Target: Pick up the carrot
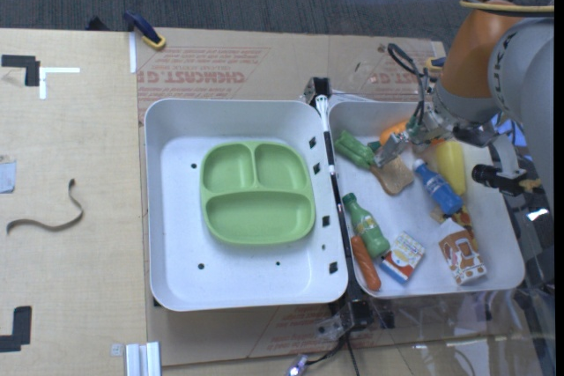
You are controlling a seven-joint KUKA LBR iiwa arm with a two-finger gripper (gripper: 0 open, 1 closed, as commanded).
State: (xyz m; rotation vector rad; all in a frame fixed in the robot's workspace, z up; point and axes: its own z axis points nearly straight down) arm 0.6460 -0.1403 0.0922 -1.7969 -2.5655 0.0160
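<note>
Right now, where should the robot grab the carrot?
Likely its bare upper end. The carrot lies flat at the right bin's back, partly under the gripper, with the bread close below. Coming straight down, fingers across its width, looks safest.

Right bin [502,273] is packed tight. The carrot [396,133] sits up top, hemmed in by the green pepper [355,149], bread slice [396,174] and yellow thing [450,165], maybe a mustard bottle. The arm [493,57] covers the approach from the right. Lots more room in the left bin [167,189], just the green plate [258,193] in the middle.
</note>
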